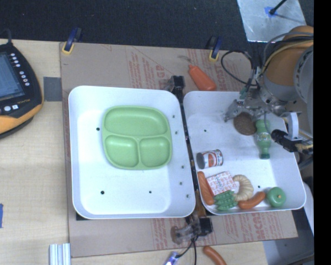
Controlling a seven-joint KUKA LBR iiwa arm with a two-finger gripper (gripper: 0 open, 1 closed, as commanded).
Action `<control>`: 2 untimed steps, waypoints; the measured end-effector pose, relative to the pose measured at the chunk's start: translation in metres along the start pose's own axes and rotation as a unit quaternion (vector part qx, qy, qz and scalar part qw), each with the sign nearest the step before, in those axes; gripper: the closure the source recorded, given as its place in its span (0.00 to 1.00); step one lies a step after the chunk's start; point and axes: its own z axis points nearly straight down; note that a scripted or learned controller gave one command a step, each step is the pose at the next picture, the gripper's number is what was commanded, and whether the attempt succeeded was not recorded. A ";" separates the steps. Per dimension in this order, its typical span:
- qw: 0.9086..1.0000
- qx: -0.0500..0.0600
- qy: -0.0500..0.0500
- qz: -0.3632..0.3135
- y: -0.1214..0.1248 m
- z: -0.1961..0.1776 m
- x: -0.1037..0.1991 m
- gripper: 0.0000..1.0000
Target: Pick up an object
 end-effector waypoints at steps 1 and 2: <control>1.000 0.000 0.000 0.000 -0.011 0.000 -0.003 0.00; 1.000 0.001 0.001 0.001 -0.044 -0.079 0.003 0.00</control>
